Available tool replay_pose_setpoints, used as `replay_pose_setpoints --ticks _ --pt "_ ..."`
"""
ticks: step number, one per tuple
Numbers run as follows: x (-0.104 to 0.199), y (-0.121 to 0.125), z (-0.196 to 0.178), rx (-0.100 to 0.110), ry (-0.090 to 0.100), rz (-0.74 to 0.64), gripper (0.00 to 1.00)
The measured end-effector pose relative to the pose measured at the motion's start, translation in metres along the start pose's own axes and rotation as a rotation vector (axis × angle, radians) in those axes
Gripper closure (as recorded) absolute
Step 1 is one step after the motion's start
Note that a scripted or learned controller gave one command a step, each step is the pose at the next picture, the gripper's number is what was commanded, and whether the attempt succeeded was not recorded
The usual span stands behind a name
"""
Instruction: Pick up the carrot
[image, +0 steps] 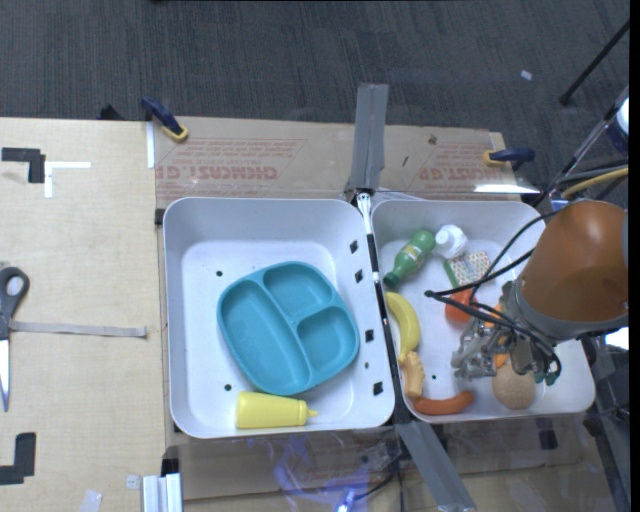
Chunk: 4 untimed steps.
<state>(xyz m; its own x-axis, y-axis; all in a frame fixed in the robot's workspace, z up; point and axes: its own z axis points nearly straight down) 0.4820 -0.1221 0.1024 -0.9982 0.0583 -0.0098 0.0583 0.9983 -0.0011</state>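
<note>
You are looking at the arm reaching in from the right, its orange band and wrist hanging over the right bin (570, 400). The claw (480, 352) is low inside that bin, amid a tangle of black cables, and whether it is spread, pressed together or pinching something cannot be told from this slanted view; the wrist and wiring cover too much of it.

The carrot (458, 306), as best you can judge, is the orange piece lying just left of the wrist, near the middle of the right bin, partly hidden by a cable and the arm. It appears to rest on the bin floor, with the claw just near-right of it. Nothing shows between the claw's tips, so you should count the pick as not yet made.

Around it the bin is crowded: a green bottle (410, 256) at the far left, a banana (405, 320) along the left wall, a reddish sausage (442, 403) at the near edge, and a tan round item (514, 390) below the wrist. These sit close enough that a wrong item could be caught instead.

The left bin (190, 330) holds a blue divided plate (288, 328) and a yellow bottle (272, 410), well apart from the action.

Judging from this, the approach is largely done; closing on the carrot, lifting it clear and confirming the hold all remain.
</note>
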Motion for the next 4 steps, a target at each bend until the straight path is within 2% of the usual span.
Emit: replay_pose_setpoints --ticks 1,2,3,4 --pt "-0.003 0.0 -0.01 0.001 -0.005 -0.001 1.0" --pt "0.002 -0.02 0.01 -0.001 0.007 -0.248 1.0" --pt "0.002 -0.019 0.01 -0.001 0.007 -0.249 0.0" --pt "-0.071 -0.055 0.01 0.0 0.005 0.152 0.0"
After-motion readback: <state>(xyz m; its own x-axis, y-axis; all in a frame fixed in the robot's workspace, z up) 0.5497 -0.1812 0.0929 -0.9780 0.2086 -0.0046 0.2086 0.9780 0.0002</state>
